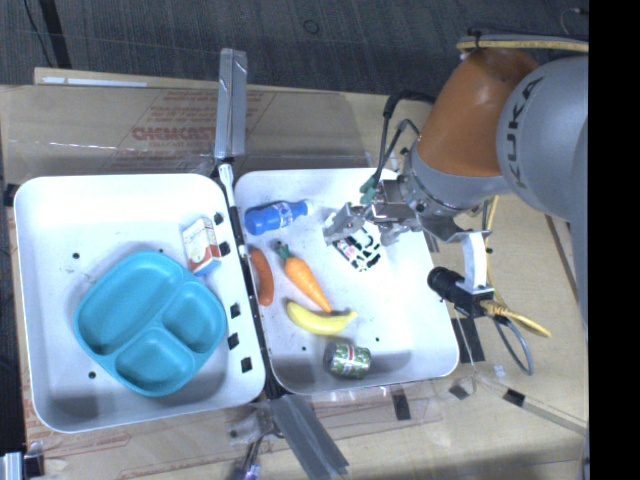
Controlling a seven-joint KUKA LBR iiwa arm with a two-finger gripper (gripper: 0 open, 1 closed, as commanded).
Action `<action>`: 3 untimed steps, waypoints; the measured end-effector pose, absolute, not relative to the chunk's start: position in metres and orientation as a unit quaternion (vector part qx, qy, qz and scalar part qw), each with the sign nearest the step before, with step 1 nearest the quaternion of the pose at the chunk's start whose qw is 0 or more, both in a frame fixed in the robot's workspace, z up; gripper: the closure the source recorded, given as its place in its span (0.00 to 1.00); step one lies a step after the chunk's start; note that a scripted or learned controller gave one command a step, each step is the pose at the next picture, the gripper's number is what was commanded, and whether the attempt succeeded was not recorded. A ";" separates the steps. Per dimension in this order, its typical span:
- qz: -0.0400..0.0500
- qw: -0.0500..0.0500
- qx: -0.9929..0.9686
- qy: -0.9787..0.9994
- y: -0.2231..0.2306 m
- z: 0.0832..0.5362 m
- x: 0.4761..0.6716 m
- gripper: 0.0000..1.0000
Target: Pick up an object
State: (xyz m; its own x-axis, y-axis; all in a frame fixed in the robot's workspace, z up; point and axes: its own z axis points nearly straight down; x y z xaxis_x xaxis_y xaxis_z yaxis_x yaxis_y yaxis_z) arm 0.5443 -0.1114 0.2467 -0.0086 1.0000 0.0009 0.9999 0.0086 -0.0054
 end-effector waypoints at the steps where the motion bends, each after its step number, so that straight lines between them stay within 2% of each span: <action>1: 0.002 0.003 -0.675 -0.738 -0.093 0.136 0.513 0.00; 2: 0.002 0.002 -0.742 -0.670 -0.103 0.090 0.543 0.00; 3: 0.003 0.002 -0.740 -0.672 -0.102 0.100 0.543 1.00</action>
